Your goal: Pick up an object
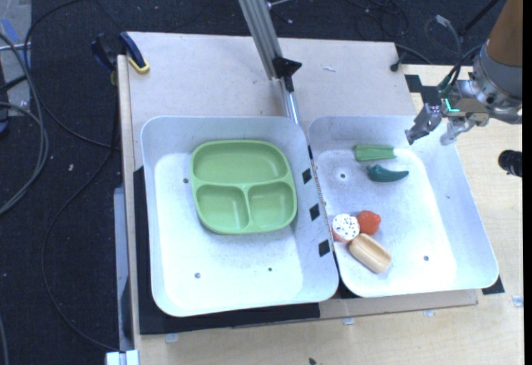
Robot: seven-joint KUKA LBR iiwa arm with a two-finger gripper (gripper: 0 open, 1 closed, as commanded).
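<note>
gripper (434, 128) open, nothing between fingers, over right bin (465, 214) far rim | pods (378, 162) just inside that rim, nearest | bun (369, 254), tomato (367, 221) toward near rim | risk: pods lie flat and close together, fingers may skid off or strike rim

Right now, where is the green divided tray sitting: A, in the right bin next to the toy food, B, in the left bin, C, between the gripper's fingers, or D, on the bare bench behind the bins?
B: the green divided tray lies flat in the left bin, apart from the gripper.
</note>
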